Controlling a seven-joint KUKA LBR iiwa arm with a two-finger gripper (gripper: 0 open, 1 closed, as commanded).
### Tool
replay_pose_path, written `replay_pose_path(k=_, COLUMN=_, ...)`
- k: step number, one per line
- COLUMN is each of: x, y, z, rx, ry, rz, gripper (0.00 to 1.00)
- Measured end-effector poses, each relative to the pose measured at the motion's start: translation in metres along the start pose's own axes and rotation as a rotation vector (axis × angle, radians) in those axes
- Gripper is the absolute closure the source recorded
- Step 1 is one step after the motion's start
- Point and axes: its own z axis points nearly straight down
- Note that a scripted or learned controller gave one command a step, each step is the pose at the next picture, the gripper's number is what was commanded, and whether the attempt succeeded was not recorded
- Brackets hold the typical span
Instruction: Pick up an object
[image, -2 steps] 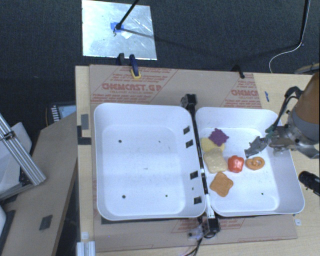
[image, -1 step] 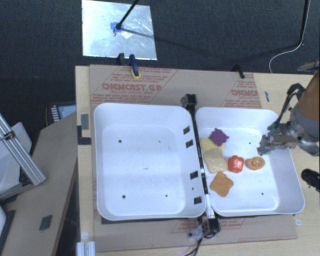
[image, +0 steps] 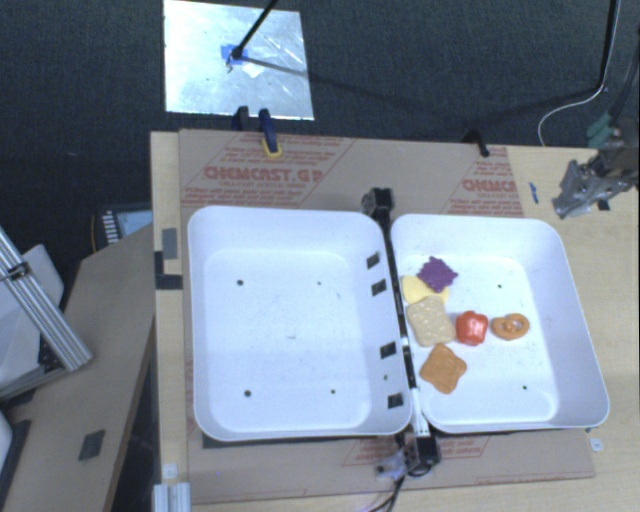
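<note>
A dark carpeted floor surrounds your pale wooden tabletop (image: 560, 170), where a printed cardboard sheet (image: 300, 170) lies under two shallow white plastic bins. The left bin (image: 215, 225) has nothing to pick; the right bin (image: 570, 290) holds all your candidates, clustered against its left wall. There you have a jagged purple piece (image: 437, 272), a pale yellow wedge (image: 415, 290), a speckled beige cracker-like square (image: 431, 321), a glossy red tomato-shaped piece (image: 472, 327), an orange ring-shaped slice (image: 511, 326) and an orange-brown biscuit-like square (image: 443, 369).

Your gripper (image: 580, 190) hangs at the right edge, above the tabletop just outside the right bin's far corner, well apart from the cluster. It is blurred and too small to tell whether it is open or closed, and nothing can be seen in it.

Watch the crowding: the yellow wedge, purple piece and beige square touch or overlap, so a descent there may catch two things or push one aside. The pieces also look flat, so a closing grip could slide over them, and the nearby bin wall may block a finger.
</note>
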Motion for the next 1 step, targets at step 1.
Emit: replay_pose_path(k=1, x=0.1011, y=-0.0362, z=0.0515, rx=0.024, ry=0.005, rz=-0.005, gripper=1.00)
